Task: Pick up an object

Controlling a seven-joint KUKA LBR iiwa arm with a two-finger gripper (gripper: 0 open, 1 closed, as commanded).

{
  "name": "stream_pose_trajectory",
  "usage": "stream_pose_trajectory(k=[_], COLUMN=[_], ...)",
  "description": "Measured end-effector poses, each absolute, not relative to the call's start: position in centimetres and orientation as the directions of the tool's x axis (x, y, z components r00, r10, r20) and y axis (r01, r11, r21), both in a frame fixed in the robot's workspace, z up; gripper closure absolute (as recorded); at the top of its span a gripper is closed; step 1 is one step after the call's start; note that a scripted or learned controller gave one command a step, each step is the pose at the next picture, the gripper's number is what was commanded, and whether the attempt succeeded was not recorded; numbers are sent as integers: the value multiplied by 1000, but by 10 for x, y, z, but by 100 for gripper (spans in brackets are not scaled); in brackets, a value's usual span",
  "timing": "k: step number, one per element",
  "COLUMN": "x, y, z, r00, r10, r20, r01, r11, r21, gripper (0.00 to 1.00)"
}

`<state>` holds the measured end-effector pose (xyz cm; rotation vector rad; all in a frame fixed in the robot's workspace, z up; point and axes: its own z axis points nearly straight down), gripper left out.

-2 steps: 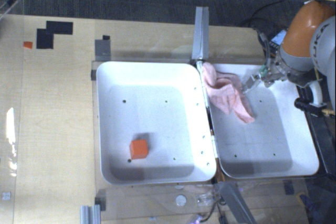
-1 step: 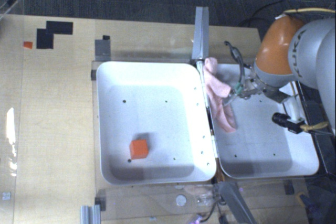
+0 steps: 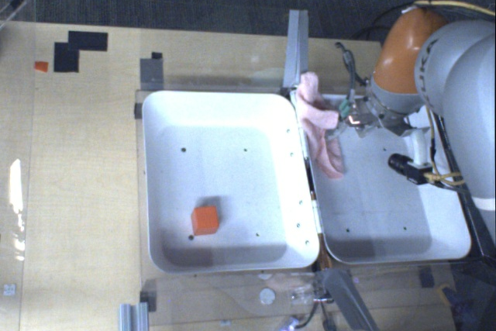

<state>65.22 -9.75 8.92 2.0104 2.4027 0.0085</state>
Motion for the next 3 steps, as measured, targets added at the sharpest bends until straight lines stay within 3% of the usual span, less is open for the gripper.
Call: stream_pose_trajectory(k=[1, 2, 3], x=[669, 669, 621], y=[-174, -175, -127], z=[88, 88, 90], r00=[-333, -333, -436], r10=[943, 943, 900], r20=[10, 9, -6], r01=[943, 943, 900], r11=[333, 333, 436], r21=[-4, -4, 11], gripper=[0, 0, 0])
